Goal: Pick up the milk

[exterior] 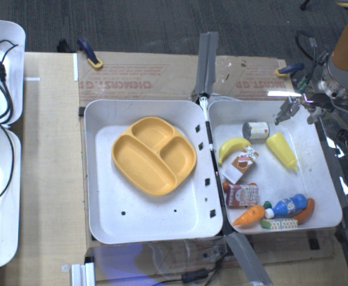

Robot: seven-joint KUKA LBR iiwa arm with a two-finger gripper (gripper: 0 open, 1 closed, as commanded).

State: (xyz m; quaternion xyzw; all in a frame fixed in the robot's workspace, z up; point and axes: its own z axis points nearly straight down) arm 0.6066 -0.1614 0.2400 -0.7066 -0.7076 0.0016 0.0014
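The milk looks like the small white and brown carton (241,163) lying tilted in the middle of the right bin (323,177), just below the banana (232,148). A second, reddish carton (242,195) lies flat a little nearer the front. My gripper (296,114) hangs over the bin's far right corner, up and to the right of both cartons and well apart from them. Its fingers are spread open with nothing between them.
Around the cartons lie a small can (257,130), a yellow bottle (282,150), a carrot (249,215), a blue bottle (289,205) and a green-labelled tube (280,223). The left bin (102,219) holds a yellow divided plate (154,155). A grey divider bar (207,64) stands between the bins.
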